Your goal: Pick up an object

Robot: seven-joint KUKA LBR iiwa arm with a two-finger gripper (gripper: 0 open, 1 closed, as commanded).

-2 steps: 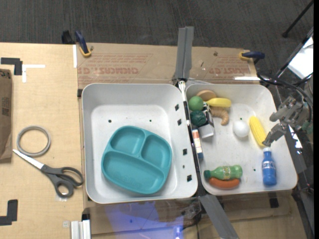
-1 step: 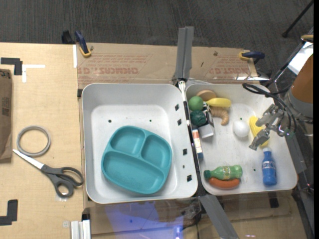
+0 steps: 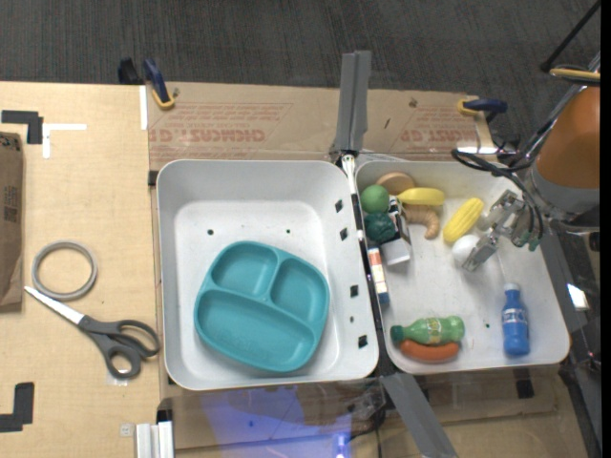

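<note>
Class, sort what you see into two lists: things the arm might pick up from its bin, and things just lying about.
Job in hand:
gripper
corn cob
banana
blue bottle
green bottle
white ball

Lying about:
teal plate
scissors
tape roll

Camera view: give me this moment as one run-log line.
gripper: low in right bin, beside corn cob | holding: nothing seen between fingers | blue bottle: lying untouched | left bin: teal tray
</note>
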